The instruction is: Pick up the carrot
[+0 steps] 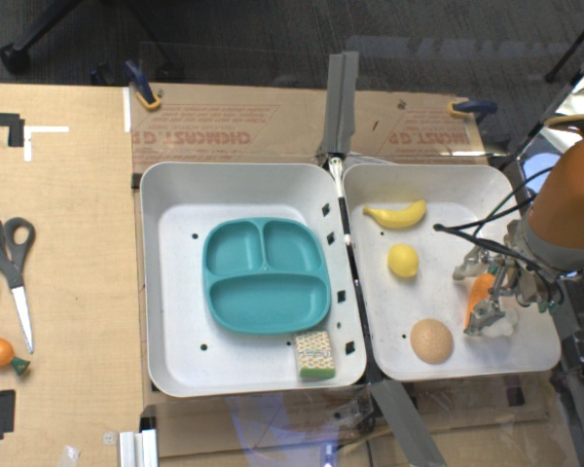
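The gripper (487, 300) sits low in the right bin (526, 356), its fingers pinching the carrot (479, 293), which stands nearly upright between them just right of the brown egg-like ball (431, 341). The grasp looks made, so lifting seems next: a straight rise, clear of the lemon (403, 261) and banana (396, 214) farther back.

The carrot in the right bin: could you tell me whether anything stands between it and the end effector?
Nothing visible does. The end effector is right at the carrot in the right bin; the lemon, egg and banana lie apart to its left.
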